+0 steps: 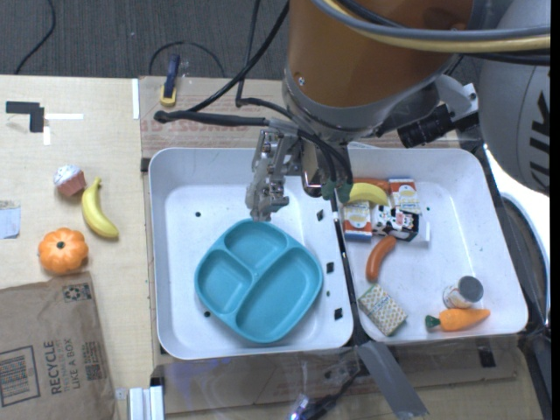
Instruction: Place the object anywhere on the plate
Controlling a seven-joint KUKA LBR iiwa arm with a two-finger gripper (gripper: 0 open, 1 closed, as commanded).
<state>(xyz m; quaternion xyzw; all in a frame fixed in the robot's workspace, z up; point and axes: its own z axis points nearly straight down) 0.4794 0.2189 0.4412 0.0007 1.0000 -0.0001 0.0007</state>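
Note:
A blue three-compartment plate [258,280] lies in the left bin [175,234]. My gripper [265,206] hangs over the left bin, just above the plate's far edge. I see no object under it. In the right bin [490,226] lie a yellow banana [368,193], a small printed carton [395,217], an orange sausage [380,257], a speckled block [383,311], a carrot [461,319] and a small can [464,291].
The arm's big orange and grey body fills the upper right and hides the back rims of both bins. On the wooden bench to the left are a cupcake [69,180], a banana [98,210], a small pumpkin [63,251] and a paper bag [52,348].

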